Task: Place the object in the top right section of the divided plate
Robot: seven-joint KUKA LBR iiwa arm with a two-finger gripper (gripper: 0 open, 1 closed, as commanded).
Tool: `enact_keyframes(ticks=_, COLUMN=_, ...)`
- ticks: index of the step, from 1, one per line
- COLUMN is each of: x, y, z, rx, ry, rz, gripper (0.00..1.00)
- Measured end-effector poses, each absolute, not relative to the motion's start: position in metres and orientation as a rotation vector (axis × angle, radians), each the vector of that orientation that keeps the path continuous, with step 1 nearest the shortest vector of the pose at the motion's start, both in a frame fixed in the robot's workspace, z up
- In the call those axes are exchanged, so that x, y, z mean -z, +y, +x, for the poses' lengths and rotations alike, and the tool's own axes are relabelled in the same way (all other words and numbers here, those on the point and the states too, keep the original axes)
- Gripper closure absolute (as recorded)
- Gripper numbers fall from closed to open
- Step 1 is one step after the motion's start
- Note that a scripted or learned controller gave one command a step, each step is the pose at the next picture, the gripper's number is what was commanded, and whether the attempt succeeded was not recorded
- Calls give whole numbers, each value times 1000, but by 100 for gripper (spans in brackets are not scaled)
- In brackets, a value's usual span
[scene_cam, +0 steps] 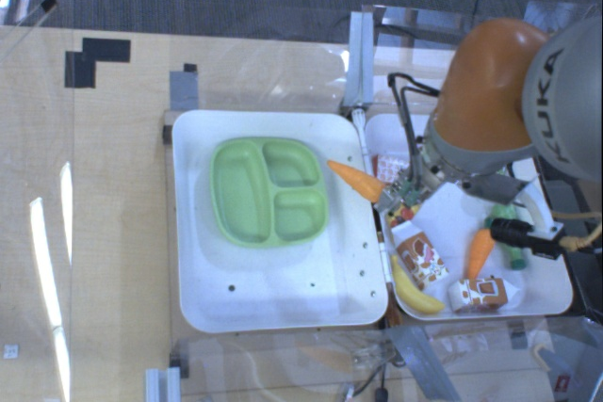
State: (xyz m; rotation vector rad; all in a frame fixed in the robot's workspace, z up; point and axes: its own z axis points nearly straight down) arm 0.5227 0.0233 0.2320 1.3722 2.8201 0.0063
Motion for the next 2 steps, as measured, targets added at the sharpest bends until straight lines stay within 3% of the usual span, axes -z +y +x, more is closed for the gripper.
enact_keyframes(ticks=1, x=-193, y=60, z=521, rx=-4, ry=2907, rz=1182, gripper=100)
enact_keyframes(ticks=2, x=-193, y=60, z=521, rx=-4, ry=2907, rz=1183, gripper=0)
